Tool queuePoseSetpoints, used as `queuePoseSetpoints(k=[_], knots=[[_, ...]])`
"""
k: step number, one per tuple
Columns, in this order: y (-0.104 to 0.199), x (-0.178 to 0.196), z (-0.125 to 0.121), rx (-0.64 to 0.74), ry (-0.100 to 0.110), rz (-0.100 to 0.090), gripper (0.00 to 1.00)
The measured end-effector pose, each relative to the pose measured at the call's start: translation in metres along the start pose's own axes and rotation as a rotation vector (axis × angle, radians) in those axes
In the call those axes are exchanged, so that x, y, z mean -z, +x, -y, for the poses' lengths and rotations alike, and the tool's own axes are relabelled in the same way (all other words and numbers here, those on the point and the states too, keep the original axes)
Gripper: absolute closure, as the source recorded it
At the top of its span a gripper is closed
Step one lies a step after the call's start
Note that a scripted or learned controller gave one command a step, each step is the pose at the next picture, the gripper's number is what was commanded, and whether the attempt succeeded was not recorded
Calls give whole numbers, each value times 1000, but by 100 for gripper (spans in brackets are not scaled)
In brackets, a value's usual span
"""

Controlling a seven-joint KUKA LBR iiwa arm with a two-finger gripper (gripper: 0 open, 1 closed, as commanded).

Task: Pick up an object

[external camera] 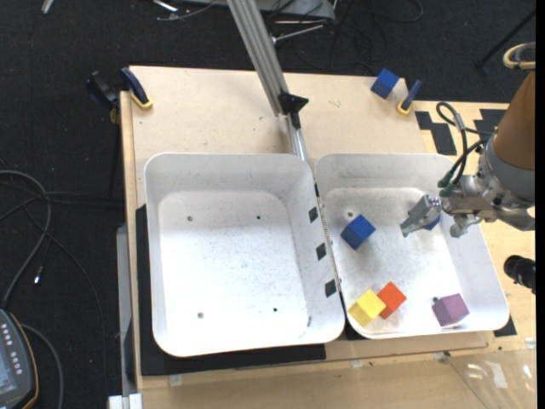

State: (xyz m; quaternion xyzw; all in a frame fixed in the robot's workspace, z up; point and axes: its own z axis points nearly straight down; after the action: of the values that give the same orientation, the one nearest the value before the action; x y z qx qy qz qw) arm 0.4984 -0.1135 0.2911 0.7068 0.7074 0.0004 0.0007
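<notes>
The arm comes in from three o'clock, its orange band up by the edge, wrist angled toward nine o'clock, the gripper [419, 217] hanging low, pointing slightly downward.

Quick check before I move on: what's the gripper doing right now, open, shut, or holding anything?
Gripper: over the right bin, beside the blue cube. Whether it is open or shut cannot be told, and nothing is visibly held.

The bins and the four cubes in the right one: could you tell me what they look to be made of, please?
Bins: probably moulded plastic, matt white, with rounded corners and dark speckling. Blue cube, yellow cube, orange cube and purple cube: evenly coloured, matt, without glare; painted wood, foam or plastic, I cannot tell which.
</notes>
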Motion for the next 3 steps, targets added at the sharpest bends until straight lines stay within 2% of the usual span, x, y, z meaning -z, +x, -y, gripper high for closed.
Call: queuePoseSetpoints(k=[1,2,3], knots=[[-35,-121,-77,-1,5,1,0],[-64,-194,-138,2,-2,0,0],[-84,-193,-118,12,1,-16,0]])
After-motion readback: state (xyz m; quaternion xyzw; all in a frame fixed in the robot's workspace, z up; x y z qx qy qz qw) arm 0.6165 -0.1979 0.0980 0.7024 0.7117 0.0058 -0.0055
